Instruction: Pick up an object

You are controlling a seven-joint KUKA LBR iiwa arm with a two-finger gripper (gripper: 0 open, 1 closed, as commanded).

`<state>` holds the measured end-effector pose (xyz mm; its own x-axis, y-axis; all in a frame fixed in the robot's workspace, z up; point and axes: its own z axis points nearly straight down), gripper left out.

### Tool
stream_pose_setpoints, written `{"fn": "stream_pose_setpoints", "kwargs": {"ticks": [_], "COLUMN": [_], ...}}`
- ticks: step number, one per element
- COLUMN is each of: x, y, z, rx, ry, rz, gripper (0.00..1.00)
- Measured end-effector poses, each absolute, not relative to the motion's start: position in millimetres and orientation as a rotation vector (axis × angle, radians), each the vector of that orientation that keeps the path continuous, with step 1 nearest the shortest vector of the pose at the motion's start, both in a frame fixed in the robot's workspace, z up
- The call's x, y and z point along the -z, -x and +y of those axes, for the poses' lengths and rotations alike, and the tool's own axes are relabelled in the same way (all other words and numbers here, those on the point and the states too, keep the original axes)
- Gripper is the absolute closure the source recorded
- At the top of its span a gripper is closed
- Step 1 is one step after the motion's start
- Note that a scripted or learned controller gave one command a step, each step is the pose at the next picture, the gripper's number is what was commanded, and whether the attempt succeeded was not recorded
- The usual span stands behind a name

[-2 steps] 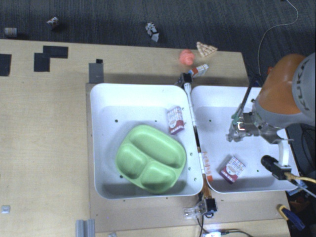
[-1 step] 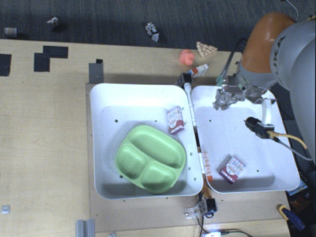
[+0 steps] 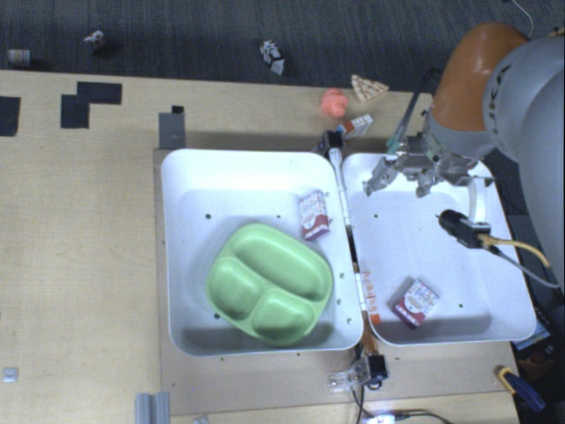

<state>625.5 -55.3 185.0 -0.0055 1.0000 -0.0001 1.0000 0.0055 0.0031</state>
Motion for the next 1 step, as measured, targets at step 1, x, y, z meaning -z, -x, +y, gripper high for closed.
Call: {"fn": "stream_pose_setpoints", "kwargs": {"ticks": [1], "x": [-86.2], "y": [-589.0], "z": [-126.8], "rx": [-0.004], "ry": [-2.214], "rz": [2.221], "gripper": [0.0]}}
